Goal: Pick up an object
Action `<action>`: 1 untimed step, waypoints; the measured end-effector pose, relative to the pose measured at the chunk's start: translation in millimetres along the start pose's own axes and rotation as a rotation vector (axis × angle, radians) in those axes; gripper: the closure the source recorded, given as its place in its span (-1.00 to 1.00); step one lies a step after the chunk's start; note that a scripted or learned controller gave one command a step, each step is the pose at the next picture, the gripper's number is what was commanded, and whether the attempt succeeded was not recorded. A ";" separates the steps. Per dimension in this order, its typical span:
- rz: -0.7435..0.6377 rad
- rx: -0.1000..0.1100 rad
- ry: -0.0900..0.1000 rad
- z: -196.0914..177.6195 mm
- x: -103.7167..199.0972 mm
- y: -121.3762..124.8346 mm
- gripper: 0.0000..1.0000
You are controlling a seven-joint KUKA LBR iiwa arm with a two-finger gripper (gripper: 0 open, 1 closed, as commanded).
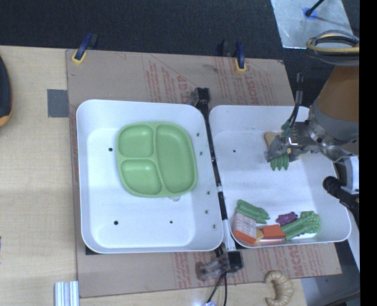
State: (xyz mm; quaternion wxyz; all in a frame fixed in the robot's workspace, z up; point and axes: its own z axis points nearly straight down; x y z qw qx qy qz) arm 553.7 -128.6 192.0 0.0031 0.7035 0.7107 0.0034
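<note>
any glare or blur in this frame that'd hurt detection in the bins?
Camera view: lighting is even, with soft shadow along the left bin's inner walls; the green divided plate is sharp with a mild sheen; the gripper and the green item at it look slightly soft; the small items in the right bin's near corner blend together at this resolution.

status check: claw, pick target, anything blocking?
Claw over right bin, shut on green toy vegetable. Other toy food piled at bin's near edge. Nothing blocking.
</note>
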 end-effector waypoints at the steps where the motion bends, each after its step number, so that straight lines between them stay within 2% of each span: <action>1: -0.002 0.010 0.001 -22.7 73.1 -7.0 1.00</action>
